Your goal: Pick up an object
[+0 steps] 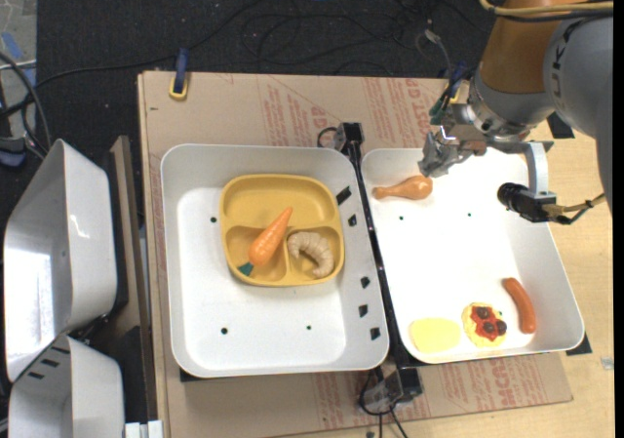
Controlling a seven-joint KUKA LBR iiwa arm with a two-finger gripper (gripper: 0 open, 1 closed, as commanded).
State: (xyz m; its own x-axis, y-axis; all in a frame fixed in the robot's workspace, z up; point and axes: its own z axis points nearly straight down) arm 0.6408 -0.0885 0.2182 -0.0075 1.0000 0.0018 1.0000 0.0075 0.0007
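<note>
From my seat I see the gripper (pixel 441 159) low over the far end of the right bin (pixel 546 231), just above and to the right of a toy drumstick (pixel 405 190). I cannot tell from this angle whether it is released or clenched, and nothing is visibly held by it.

The drumstick lies on its side near the bin's far left corner, fat end toward the gripper, thin bone end pointing at the divider between the bins. I take it for the closest candidate. It looks like moulded plastic play food, so I expect it to be light, stiff and rather slick, with a rounded body that could squirt out of a pinch. I would close across the plump end at its widest part, square to its long axis; the narrow bone end gives less to bite on and sits closer to the wall.

Other options in the same bin lie near its front edge: a sausage (pixel 520 303), a small pizza piece (pixel 485 323) and a flat yellow disc (pixel 435 334). The two flat ones look hard to get under. In the left bin (pixel 195 329) a yellow divided plate (pixel 244 194) holds a carrot (pixel 271 236) and a shrimp (pixel 313 251), where the plate's ridges would crowd a grasp.
</note>
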